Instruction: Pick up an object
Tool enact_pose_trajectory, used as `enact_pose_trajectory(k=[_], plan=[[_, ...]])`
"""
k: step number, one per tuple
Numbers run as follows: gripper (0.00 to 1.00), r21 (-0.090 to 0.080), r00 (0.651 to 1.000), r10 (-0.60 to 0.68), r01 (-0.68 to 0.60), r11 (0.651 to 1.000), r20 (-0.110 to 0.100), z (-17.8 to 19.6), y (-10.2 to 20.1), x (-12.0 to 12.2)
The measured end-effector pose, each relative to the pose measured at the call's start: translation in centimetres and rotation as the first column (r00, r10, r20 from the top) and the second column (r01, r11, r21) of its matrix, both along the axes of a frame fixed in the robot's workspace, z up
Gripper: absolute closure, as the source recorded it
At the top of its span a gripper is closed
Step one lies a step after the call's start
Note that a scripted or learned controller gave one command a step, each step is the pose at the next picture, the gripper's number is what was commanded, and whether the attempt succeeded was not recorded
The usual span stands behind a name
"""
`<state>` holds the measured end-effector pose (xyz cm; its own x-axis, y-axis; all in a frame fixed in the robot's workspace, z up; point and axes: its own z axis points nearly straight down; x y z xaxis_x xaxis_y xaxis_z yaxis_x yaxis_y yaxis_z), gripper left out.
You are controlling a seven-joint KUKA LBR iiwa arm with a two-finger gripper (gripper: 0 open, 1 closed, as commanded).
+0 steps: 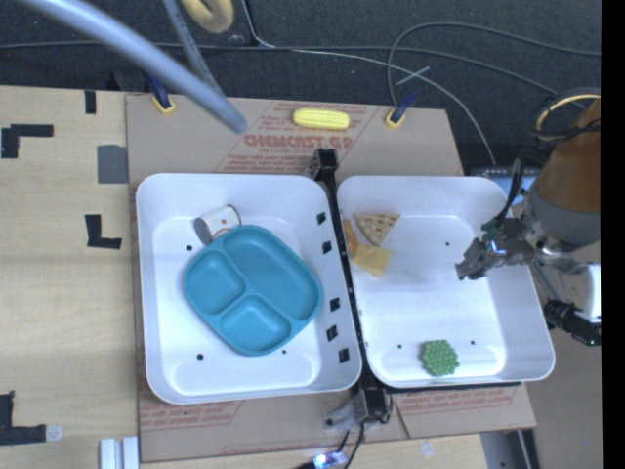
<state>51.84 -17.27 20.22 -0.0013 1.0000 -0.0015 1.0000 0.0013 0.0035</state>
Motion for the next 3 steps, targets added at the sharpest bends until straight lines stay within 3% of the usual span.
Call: enact_pose_trajectory(k=[1, 3], plan=[[1.0, 0.0, 1.0, 0.0, 0.0, 1.0, 0.001, 5.2, 0.0, 0.1], [1.0, 0.003, 1.0, 0.005, -0.005, 1.0, -0.005, 4.2, 9.2, 4.9]])
